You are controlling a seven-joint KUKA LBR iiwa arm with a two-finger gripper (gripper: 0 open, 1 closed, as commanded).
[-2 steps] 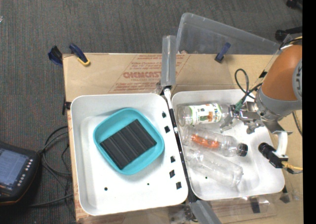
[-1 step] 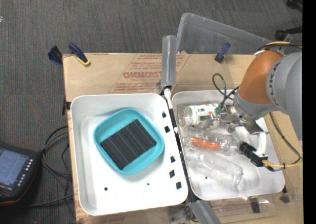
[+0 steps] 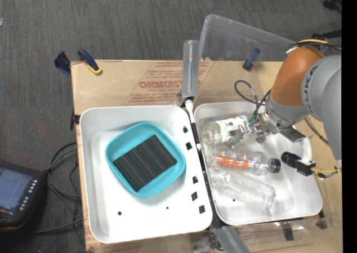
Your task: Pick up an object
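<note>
My claw [image 3: 261, 130] hangs beside the labelled bottle [image 3: 225, 129], whose length runs leftward away from me; grip unreadable.

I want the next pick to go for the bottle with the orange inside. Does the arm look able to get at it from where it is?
Probably yes. The bottle with orange inside lies in the right bin, on top and uncovered, just below the gripper. The green-labelled bottle and a clear bottle lie close on either side, so a grasp could nudge them.
</note>
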